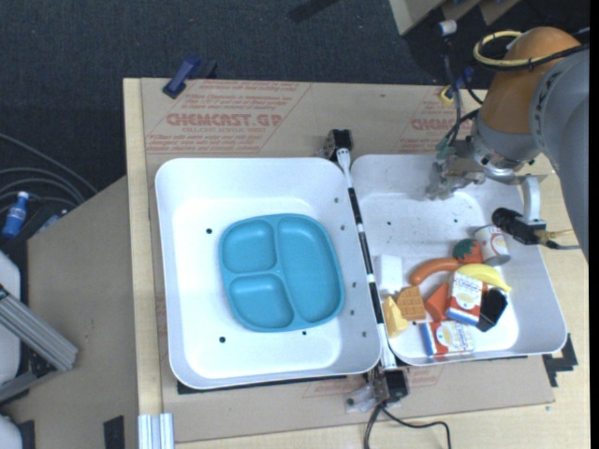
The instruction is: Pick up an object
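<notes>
A heap of small toy items lies at the near right of the right bin. In it are an orange sausage-shaped piece, a yellow banana, a red and white carton, a tan cracker and a small round tin. My gripper hangs over the far part of the right bin, near its back rim. It is well apart from the heap, and nothing is visibly in it. The grey arm with its orange band comes in from the upper right.
The left bin holds a blue divided plate. A black clip sits where the two bins meet at the back. A blue clamp lies at the board's far left corner. Cables run along the right bin's right side.
</notes>
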### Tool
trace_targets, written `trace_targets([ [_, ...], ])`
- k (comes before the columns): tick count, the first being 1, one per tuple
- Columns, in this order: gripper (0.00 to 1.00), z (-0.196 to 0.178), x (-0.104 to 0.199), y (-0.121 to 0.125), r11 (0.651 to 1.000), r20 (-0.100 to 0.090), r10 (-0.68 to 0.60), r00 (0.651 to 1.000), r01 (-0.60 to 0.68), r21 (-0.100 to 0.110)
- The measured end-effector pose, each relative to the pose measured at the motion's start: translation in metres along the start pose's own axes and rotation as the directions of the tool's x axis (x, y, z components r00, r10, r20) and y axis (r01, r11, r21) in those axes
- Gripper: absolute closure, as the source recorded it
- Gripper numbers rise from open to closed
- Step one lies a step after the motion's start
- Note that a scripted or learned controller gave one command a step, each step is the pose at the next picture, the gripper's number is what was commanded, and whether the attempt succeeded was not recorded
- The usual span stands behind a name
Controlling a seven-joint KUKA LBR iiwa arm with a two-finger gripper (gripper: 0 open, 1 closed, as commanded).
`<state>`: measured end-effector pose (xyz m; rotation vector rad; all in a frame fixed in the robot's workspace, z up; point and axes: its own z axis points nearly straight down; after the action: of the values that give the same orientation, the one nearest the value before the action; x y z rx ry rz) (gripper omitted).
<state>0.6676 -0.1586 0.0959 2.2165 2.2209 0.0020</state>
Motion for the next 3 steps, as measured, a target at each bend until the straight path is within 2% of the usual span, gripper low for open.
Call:
trace_targets([
  [1, 0.0, 0.0, 0.0, 0.0, 1.0, 0.0, 0.0, 1.0, 0.0, 0.001],
  [2, 0.0, 0.011, 0.028, -0.001, 1.0, -0.003, 0.001, 1.0, -0.001, 0.006],
  [3, 0.0, 0.011, 0.027, -0.048, 1.0, -0.003, 0.003, 1.0, -0.003, 0.006],
])
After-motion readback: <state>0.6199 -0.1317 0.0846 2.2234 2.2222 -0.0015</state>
